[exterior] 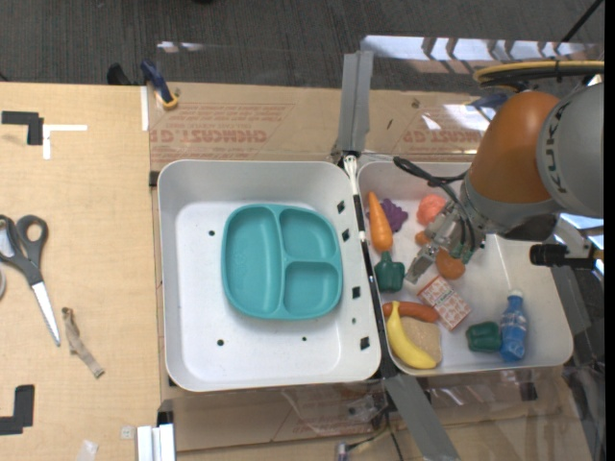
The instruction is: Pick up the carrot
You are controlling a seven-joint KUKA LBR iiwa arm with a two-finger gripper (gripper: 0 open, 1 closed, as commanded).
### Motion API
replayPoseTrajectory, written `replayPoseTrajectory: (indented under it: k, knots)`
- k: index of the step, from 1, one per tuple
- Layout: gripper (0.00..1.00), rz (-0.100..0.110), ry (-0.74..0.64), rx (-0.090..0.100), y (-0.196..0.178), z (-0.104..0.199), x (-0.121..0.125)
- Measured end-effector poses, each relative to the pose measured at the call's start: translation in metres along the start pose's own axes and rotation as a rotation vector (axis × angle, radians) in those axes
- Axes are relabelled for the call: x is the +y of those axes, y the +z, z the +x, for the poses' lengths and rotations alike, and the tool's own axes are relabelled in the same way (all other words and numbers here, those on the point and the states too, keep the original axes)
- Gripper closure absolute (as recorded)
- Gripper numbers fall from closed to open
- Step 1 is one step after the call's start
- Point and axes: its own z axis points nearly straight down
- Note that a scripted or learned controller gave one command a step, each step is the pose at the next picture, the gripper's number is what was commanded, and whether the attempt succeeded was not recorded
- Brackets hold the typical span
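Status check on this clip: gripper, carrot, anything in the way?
Gripper low in right bin, holding nothing visible. Carrot lies untouched by the divider, gripper apart to its right. Grapes and green pepper crowd it.

Two bins sit side by side on a bench. The left bin (183,257) holds a divided tray (283,260). In the right bin (548,334), a carrot (380,225) lies along the left wall, a banana (405,342) near the front, a bottle (514,327) at front right, the gripper (434,254) over the middle.

carrot (380,221): right bin (548,296), far-left, against the wall
end effector (430,255): low over right bin's middle, right of carrot
left bin (183,257): teal divided plate (282,260)
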Motion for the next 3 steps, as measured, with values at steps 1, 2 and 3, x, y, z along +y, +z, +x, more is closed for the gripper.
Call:
replayPoseTrajectory:
  k: [1, 2, 3]
  knots:
    - [0.0, 0.001, 0.172, -0.004, 0.0, -0.054, 0.029]
    - [0.0, 0.009, 0.592, 0.014, 0.008, -0.066, 0.02]
    - [1.0, 0.009, 0.587, 0.011, -0.002, -0.066, 0.021]
